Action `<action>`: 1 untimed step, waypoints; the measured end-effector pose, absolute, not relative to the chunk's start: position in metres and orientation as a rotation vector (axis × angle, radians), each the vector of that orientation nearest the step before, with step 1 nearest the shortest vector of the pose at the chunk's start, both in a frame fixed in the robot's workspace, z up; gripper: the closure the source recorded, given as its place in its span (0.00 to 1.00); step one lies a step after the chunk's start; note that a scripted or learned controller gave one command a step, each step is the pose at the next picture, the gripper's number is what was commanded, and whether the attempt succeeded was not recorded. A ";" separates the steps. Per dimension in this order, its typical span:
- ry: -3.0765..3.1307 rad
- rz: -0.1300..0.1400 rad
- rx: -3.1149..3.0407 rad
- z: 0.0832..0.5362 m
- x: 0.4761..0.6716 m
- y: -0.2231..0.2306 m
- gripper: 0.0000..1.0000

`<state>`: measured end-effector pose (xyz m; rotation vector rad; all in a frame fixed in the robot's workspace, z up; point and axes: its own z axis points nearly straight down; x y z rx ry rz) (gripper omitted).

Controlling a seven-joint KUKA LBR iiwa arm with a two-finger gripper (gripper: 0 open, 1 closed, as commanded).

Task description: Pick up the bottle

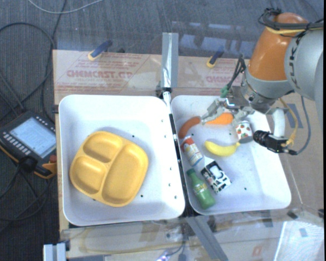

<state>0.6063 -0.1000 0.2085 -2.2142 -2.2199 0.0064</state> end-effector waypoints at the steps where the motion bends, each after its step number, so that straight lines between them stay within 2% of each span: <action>1: -1.991 0.007 -2.421 0.185 0.539 -0.155 0.00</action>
